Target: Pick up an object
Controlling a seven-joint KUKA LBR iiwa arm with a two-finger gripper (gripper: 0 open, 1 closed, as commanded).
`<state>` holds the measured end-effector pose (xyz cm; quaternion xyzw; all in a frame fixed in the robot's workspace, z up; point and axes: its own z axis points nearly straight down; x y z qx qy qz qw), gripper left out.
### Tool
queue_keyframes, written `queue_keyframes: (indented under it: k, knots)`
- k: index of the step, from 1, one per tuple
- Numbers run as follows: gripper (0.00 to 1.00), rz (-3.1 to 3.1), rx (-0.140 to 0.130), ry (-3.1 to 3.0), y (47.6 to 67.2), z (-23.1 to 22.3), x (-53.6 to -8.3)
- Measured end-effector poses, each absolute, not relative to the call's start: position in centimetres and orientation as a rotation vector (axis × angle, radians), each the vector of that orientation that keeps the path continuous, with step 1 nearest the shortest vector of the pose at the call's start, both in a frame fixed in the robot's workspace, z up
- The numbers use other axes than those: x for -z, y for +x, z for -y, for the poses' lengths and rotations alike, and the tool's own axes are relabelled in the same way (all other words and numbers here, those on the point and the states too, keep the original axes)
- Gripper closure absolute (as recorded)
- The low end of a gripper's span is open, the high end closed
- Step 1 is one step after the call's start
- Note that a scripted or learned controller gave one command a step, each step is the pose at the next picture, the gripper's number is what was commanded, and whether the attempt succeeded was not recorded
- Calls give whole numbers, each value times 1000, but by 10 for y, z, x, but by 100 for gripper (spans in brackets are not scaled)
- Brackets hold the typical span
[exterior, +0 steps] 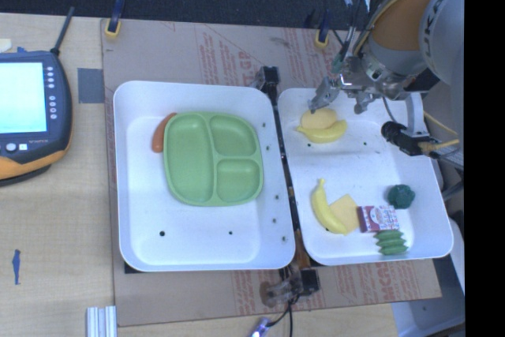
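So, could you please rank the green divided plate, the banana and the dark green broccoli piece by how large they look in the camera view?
1. Green divided plate, by far the largest.
2. Banana, clearly smaller.
3. Dark green broccoli piece, the smallest.

Red print on the cardboard sheet [237, 51] and small carton [377, 218] seems too blurred to read.

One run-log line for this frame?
arm: over right bin far corner | gripper: above yellow toy, nothing seen held | left bin: green divided plate
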<state>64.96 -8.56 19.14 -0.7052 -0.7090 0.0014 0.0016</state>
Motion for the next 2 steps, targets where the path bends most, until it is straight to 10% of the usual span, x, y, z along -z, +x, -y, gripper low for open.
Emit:
queue_keyframes:
  k: [2]
  knots:
    - [0, 2235, 1, -2223, 660, 105, -98]
